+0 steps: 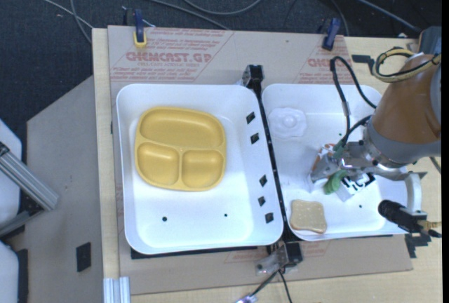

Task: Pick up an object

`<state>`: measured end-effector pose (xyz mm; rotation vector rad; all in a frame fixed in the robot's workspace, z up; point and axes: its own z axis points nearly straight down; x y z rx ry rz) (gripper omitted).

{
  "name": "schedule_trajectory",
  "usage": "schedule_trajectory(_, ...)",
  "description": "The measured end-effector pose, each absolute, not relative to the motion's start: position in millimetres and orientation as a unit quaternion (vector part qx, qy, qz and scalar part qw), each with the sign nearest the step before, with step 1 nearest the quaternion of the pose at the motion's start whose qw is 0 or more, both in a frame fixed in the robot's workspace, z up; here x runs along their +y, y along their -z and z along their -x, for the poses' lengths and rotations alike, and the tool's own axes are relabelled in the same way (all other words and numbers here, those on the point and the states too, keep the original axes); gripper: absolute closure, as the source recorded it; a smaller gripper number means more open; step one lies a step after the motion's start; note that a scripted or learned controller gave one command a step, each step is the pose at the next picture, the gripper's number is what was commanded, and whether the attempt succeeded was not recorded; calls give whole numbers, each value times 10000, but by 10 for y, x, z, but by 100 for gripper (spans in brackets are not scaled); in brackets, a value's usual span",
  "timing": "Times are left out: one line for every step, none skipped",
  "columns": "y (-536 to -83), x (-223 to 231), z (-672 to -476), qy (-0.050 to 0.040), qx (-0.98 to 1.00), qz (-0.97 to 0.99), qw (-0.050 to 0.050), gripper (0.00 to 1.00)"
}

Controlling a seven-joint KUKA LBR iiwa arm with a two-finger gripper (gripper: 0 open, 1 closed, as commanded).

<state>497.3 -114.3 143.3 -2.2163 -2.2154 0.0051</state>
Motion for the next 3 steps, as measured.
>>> schedule_trajectory(-1099,-1156,-5017,38,-7070,7072,-61,0)
schedule_trajectory(-1195,-1167,-5024,38,-7063,7078,-80,100)
schedule_trajectory(-1788,-1084,-5069,16,-7079,7063,-19,100)
